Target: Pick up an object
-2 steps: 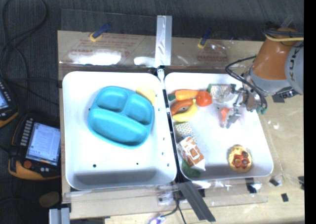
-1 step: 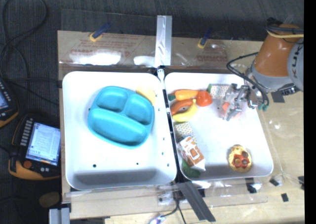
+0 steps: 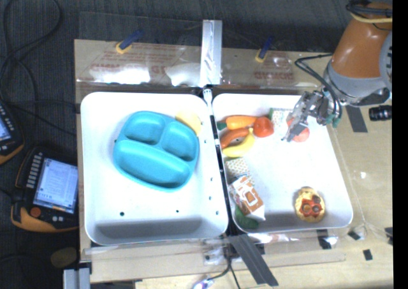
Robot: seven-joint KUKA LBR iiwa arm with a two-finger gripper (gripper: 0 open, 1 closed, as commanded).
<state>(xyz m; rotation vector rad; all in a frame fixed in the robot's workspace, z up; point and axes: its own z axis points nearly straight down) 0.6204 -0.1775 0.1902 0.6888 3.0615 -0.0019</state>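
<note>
**Gripper over the red piece at the right bin's far side**

Nearest my camera, at the right bin's [image 3: 341,217] front edge, sit a round pizza-like toy [image 3: 309,204] and a small printed packet [image 3: 246,197] with something green under it. Further back along the divider I see a yellow banana-like piece [image 3: 237,145], an orange carrot-shaped one [image 3: 240,122] and a red-orange tomato-like one [image 3: 263,127]. The left bin [image 3: 95,173] holds a blue divided tray [image 3: 156,148] with a yellow object [image 3: 189,120] at its far corner.

From the right the arm [image 3: 360,51] reaches in, and its gripper [image 3: 298,127] hangs above the far right part of the right bin. What the next move turns on, I judge, is the small red object [image 3: 300,133] just under and touching the fingertips; it lies slightly toward me from the wrist. Its long axis I cannot read, since the fingers cover most of it. Whether the jaws are released or clenched on it I cannot tell. A whitish-green item [image 3: 279,116] beside the gripper is too blurred to name.
</note>
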